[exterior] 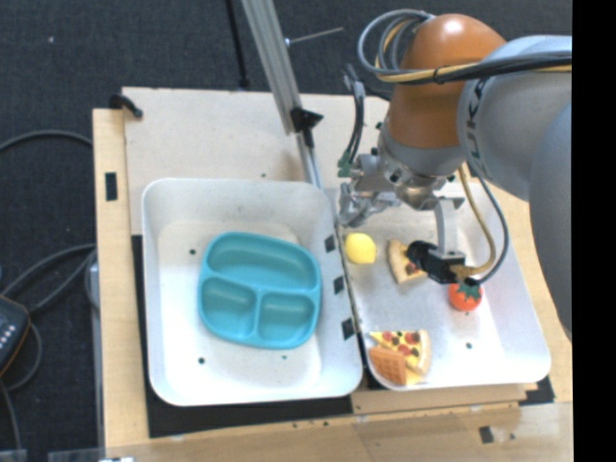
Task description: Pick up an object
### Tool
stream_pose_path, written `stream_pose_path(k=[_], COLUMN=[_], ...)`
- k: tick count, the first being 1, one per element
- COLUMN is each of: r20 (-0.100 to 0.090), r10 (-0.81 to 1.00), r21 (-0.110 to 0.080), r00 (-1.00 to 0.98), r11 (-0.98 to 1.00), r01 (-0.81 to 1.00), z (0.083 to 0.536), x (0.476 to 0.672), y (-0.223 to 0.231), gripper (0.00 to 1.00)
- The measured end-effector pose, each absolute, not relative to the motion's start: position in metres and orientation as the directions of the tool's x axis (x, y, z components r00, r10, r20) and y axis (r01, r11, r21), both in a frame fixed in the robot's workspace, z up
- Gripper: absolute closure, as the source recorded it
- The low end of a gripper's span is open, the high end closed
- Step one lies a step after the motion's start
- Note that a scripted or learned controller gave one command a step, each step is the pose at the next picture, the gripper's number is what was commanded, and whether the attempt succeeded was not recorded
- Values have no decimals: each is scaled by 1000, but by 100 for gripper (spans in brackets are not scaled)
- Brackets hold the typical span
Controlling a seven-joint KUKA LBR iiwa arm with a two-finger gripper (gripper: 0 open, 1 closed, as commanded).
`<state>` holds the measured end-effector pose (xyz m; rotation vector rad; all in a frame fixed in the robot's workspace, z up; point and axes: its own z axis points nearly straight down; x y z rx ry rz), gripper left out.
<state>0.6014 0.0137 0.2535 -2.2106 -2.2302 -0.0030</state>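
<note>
1. Camera view: the pincer (358, 203) hangs just above and beside the yellow ball (360, 248), which lies in the right bin (510, 349).
2. How wide its grip stands, I cannot tell.
3. Judging by this, nothing is lifted yet; grasping remains.

A robotics lab bench, not a home or a kitchen.

You see a bare plywood bench (192, 133) on dark carpet (58, 46), loose black cables (38, 147) trailing past its left edge, an aluminium rail (274, 51) rising from its far edge, and an industrial arm (500, 94) over two white bins (173, 354) holding toy food (399, 354) and a blue divided plate (258, 290).
</note>
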Motion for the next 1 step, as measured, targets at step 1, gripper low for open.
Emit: stream_pose_path(k=[1], r20=[2], r10=[1000], r21=[0], r00=[-9], r11=[9], r01=[1000], z=[260], x=[588], y=[63], gripper=[100])
